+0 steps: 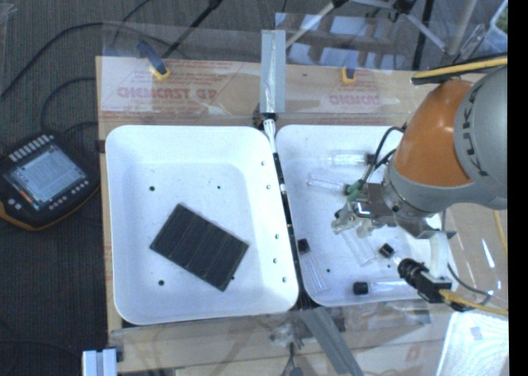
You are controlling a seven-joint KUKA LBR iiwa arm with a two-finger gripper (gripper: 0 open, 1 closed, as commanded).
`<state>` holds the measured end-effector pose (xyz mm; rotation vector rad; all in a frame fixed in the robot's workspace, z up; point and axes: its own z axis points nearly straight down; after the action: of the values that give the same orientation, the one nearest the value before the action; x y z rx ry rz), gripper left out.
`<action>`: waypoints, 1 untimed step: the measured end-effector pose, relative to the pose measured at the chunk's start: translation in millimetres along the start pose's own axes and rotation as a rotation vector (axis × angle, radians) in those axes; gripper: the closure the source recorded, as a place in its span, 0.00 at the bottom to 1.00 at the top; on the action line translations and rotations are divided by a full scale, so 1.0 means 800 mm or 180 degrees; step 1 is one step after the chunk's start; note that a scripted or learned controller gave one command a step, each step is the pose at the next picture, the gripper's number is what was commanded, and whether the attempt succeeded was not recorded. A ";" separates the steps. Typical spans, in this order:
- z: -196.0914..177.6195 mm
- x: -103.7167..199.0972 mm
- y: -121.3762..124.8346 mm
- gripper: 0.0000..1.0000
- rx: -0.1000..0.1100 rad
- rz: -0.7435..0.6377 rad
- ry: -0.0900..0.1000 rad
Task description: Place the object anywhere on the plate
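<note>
Gripper [356, 216] at centre right, over clear objects [342, 160] in the right bin [330, 284]; finger state indeterminate. Risk: transparent pieces slip, never reaching the dark plate [199, 246].

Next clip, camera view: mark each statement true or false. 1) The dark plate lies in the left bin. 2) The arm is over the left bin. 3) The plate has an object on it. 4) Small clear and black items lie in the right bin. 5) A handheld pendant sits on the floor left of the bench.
1) True: the dark ribbed plate lies in the left bin.
2) False: the arm is over the right bin.
3) False: the plate's top is bare.
4) True: clear tubes and a small black piece lie there.
5) True: the pendant sits left of the bench.
</note>
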<state>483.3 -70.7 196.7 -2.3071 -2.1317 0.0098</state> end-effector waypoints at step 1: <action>0.018 0.099 0.057 1.00 0.0004 0.0143 0.0010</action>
<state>535.3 4.9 181.8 -2.3524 -2.0776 0.0076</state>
